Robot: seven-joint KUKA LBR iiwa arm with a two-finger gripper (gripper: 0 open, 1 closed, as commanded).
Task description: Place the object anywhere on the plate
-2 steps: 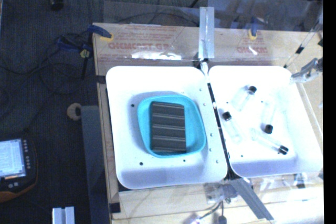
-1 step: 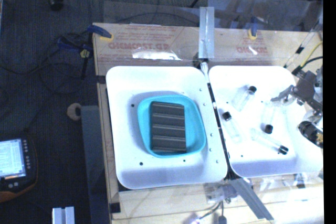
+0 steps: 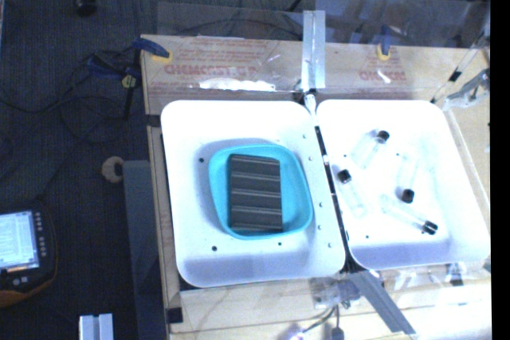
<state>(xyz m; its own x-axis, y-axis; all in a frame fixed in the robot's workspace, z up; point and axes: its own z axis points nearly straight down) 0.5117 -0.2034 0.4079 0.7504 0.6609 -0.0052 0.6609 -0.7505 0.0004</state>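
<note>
A blue plate (image 3: 298, 197) lies in the middle of the left white bin (image 3: 190, 249). On the plate rests a dark grey ridged block (image 3: 255, 193), lying flat with its long side running front to back and covering most of the plate's floor. Nothing touches the block from above.
The right white bin (image 3: 450, 244) holds several clear vials with black caps, one at the back (image 3: 371, 145) and one near the front right (image 3: 412, 218). A metal divider (image 3: 313, 52) stands behind the seam between the bins. Cables and a tablet lie on the floor at left.
</note>
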